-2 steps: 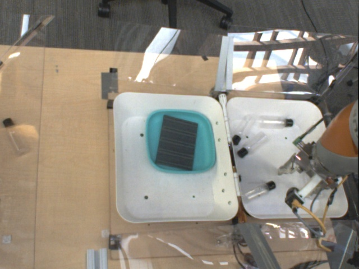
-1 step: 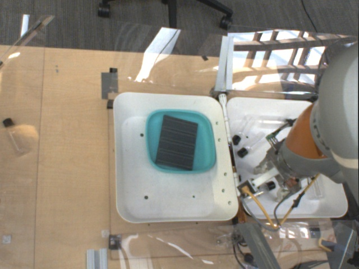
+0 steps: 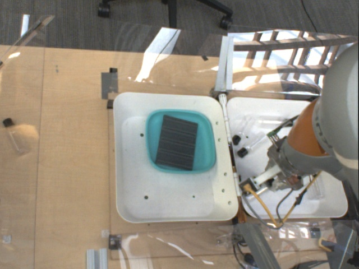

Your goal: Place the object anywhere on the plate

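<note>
A teal plate [image 3: 208,144] with rounded corners sits in the left white bin [image 3: 168,203]. A dark grey ribbed rectangular block [image 3: 177,142] lies flat on the plate, near its middle and slightly tilted. My gripper [image 3: 279,176] hangs over the right bin [image 3: 336,203], well to the right of the plate, and the grey arm and its orange band [image 3: 305,134] largely cover it. Nothing shows in its grasp.
Cables and small black fittings [image 3: 242,144] lie along the right bin's left side by the divider. A metal frame [image 3: 280,43] stands behind the right bin. The wooden bench [image 3: 56,150] stretches out to the left.
</note>
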Available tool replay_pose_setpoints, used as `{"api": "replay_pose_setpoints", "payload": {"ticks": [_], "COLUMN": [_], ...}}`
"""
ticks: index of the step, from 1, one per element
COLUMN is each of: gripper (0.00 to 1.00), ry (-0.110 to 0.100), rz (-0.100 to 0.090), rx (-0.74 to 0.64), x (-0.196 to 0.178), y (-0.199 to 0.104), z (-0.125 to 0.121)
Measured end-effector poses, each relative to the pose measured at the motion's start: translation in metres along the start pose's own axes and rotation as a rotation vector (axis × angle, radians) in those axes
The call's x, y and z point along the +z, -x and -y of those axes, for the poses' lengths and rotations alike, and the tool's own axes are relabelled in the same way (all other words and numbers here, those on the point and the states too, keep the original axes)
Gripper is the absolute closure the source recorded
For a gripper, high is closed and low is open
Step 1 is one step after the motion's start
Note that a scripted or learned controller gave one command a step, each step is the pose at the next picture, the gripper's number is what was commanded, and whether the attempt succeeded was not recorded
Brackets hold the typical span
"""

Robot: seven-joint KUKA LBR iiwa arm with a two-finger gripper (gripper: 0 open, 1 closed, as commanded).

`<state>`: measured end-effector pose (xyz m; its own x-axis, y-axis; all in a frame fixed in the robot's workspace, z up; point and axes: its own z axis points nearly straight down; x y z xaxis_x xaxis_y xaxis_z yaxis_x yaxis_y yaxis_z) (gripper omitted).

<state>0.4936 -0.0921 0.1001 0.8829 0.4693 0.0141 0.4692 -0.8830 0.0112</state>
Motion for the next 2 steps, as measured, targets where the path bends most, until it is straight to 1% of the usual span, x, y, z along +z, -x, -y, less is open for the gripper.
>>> {"api": "replay_pose_setpoints", "payload": {"ticks": [1,2], "gripper": [0.0,1.0], "ry": [0.0,0.001], "rz": [0.0,-0.003], "rx": [0.0,-0.01], "x": [0.0,-0.01], "y": [0.0,-0.003], "z": [0.0,0.0]}}
